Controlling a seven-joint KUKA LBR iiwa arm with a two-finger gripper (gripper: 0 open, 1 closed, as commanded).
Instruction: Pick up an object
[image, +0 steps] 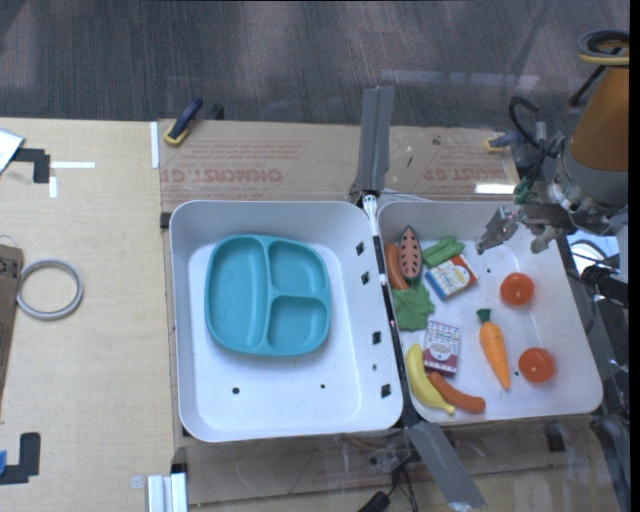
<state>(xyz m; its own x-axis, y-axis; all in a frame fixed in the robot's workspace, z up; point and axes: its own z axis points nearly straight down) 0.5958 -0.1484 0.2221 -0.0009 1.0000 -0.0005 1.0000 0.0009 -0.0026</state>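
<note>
Jaws of the gripper hang spread and empty over the right bin's far corner, nearest the orange ball: probably light, smooth plastic, best pinched across its middle.

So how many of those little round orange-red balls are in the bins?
2, both in the right white bin: one round orange-red ball near the tool, another near the front corner.

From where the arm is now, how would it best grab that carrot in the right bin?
Probably across the thick upper part of the carrot, just below its green top, coming straight down from above. It lies flat on the floor of the right bin, pointing toward the near edge, with bare floor on both long sides, so fingers could close across its width. The gripper hovers near the bin's far edge.
</note>
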